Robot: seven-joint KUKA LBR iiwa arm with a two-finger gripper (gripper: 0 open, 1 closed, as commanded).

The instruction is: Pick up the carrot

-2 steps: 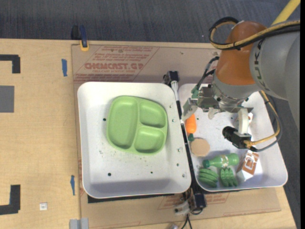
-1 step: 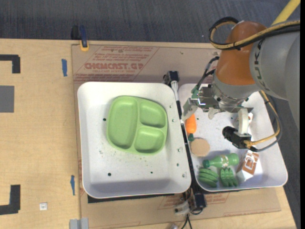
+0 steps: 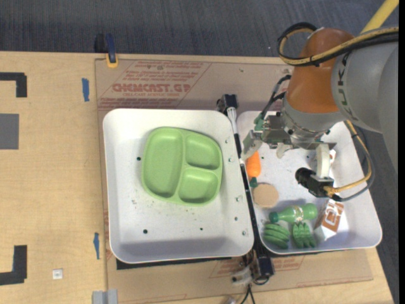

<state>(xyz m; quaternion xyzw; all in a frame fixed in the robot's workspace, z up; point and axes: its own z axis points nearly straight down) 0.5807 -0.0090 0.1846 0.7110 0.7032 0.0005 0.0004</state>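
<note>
Two bins, and all the clutter sits in the right bin (image 3: 366,228) under the arm. Carrot (image 3: 253,166) tucked against the left wall, just below the gripper (image 3: 257,138). Can't tell the jaw state from up here. Tight spot, probably awkward.

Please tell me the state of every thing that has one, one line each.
Small orange carrot: lying in right white bin, at its left wall.
Green divided plastic plate: flat in left white bin, nothing on it.
Claw: low, just above carrot.
</note>
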